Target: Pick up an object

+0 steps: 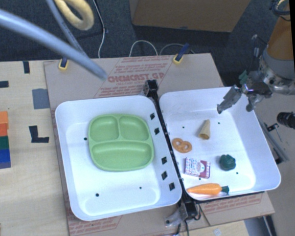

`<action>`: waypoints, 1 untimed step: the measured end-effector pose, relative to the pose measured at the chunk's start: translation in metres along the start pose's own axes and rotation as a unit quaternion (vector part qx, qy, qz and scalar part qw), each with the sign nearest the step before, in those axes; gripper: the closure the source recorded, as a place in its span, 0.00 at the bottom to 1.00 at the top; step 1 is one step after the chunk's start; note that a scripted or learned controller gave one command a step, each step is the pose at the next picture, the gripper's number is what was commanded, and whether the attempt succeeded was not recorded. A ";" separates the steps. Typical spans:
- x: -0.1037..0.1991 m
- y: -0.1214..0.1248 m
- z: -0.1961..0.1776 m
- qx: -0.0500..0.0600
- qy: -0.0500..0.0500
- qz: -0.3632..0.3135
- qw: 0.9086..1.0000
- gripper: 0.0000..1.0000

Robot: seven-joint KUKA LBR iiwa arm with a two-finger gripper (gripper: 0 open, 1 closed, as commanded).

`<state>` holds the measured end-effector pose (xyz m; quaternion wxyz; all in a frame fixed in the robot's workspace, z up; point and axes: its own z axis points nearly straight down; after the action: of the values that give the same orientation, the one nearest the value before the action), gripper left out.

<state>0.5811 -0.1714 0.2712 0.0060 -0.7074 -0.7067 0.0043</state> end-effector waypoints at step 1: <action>0.000 0.002 -0.005 -0.005 -0.001 -0.002 1.000 0.00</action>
<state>0.5828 -0.1709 0.2765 0.0021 -0.7063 -0.7079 0.0018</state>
